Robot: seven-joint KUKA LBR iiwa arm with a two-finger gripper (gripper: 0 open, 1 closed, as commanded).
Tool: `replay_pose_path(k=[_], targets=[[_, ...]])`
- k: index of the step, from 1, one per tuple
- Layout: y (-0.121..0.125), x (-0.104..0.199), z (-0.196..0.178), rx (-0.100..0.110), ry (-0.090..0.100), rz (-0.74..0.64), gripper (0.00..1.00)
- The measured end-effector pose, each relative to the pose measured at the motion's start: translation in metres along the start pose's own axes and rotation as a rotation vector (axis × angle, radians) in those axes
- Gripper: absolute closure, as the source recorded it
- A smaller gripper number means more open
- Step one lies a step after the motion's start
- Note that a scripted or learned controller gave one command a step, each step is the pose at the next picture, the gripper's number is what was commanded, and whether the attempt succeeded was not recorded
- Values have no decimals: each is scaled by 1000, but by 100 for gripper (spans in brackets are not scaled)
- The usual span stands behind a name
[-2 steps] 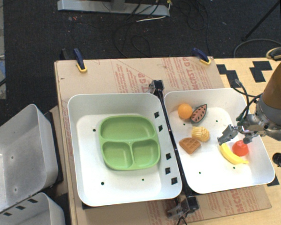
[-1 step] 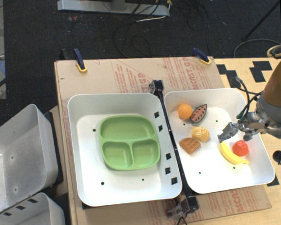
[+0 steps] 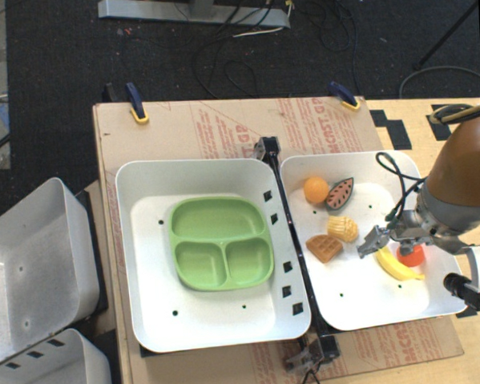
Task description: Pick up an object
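Just beneath pincer, spread wide: banana, likely light, stiff, slick; grip across middle, beside tomato.

The left bin is white and holds a light green divided plate. In the white right bin lie an orange ball, a red-and-dark watermelon slice, yellow corn, a brown waffle, a yellow banana and a red piece. The arm is grey with an orange band.
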State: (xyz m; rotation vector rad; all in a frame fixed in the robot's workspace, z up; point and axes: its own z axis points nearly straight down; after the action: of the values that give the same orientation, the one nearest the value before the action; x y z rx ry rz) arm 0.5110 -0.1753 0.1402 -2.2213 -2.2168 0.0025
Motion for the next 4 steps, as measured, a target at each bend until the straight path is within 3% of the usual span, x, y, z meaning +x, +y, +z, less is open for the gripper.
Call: replay_pose_path(k=[1,2,4], targets=[[0,1,51,0,0,0,0],[1,0,38,-4,-1,2,100],[2,8,-47,-8,-3,-6,100]])
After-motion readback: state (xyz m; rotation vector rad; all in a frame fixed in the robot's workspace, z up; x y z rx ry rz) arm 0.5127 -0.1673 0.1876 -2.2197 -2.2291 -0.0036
